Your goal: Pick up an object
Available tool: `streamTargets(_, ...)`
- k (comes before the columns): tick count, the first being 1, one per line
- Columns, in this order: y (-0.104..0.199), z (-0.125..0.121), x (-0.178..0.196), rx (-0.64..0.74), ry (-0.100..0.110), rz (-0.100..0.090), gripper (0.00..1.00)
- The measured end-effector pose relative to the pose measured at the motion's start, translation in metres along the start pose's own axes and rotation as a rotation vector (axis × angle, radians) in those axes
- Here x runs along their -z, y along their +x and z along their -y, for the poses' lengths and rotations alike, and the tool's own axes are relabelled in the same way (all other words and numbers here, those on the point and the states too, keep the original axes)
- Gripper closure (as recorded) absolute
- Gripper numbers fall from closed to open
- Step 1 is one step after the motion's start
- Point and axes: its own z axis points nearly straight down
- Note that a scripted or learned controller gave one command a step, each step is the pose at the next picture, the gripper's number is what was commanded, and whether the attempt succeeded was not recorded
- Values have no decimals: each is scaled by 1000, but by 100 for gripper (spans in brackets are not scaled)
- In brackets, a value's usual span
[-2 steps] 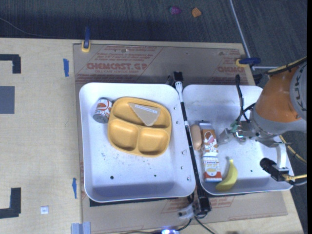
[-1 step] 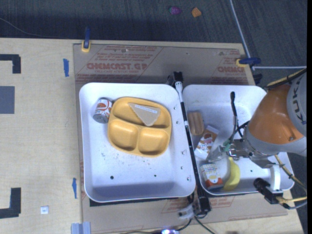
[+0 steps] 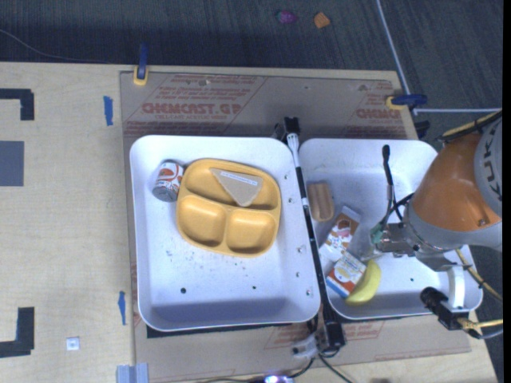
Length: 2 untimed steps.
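- left bin (image 3: pixel 152 294): a yellow tray (image 3: pixel 227 207) with three compartments lies toward its far edge; a pale wedge (image 3: pixel 239 186) sits in the tray's far compartment
- can (image 3: pixel 167 179): on its side in the left bin's far left corner, touching the tray
- board (image 3: pixel 200 102): brown with red print, under both bins
- clamps: yellow (image 3: pixel 141 73) at the board's far left corner, blue (image 3: pixel 407 100) at its far right
- blue tape bits (image 3: pixel 108 110) along the board's left edge
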Motion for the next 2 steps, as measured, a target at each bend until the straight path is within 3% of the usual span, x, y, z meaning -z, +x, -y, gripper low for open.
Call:
streamTargets(1,62,-67,86,7,25,-18,100)
streamTargets(2,7,-45,69,5,29,-18,100)
